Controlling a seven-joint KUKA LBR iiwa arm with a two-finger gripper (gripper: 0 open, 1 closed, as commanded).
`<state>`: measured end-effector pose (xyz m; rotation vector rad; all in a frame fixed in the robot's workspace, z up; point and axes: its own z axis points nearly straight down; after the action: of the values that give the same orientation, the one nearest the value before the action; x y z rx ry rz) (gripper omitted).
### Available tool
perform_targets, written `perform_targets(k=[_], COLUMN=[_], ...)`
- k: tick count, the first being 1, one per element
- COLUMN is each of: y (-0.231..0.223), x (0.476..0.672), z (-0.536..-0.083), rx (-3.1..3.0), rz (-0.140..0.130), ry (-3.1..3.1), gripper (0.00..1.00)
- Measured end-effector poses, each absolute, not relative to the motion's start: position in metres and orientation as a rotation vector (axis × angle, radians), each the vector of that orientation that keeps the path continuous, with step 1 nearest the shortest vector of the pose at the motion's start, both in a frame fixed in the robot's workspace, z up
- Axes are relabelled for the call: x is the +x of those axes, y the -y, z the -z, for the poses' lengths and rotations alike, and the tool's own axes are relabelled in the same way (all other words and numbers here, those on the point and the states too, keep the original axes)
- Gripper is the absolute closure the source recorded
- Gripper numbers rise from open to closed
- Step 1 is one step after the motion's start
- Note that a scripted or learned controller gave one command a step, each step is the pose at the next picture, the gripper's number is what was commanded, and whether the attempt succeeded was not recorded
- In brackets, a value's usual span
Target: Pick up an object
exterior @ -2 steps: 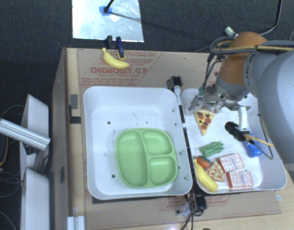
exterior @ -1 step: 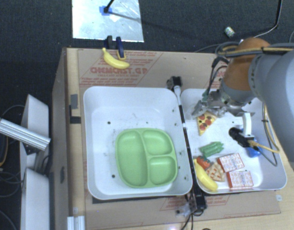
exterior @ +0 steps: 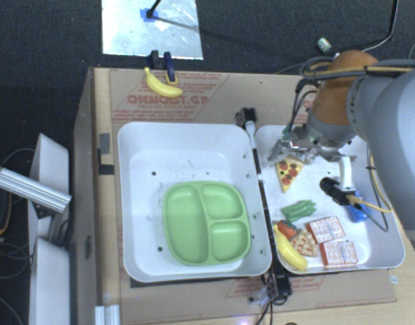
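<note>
Hovering at the upper part of the right bin [exterior: 397, 246], the gripper [exterior: 296, 149] is seen just above a toy pizza slice [exterior: 288, 173]; whether it is apart or together cannot be told. A green divided plate [exterior: 206, 222] lies in the left bin [exterior: 136, 181].

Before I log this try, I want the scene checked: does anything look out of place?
Yes: a yellow toy banana lies on the cardboard outside both bins, behind the left white bin, beside a blue clamp.
</note>
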<state>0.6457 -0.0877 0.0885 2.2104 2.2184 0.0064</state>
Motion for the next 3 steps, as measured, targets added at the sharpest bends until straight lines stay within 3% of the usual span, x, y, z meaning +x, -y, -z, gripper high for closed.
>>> perform_targets(k=[1, 2, 3], y=[0.086, 0.134, 0.134], x=[0.649, 0.597, 0.597], z=[-0.103, -0.146, -0.146], rx=[2.205, 2.218, 2.219], rz=[-0.02, -0.001, -0.001], ry=[-2.218, -2.221, -2.222], gripper=[1.0, 1.0, 0.0])
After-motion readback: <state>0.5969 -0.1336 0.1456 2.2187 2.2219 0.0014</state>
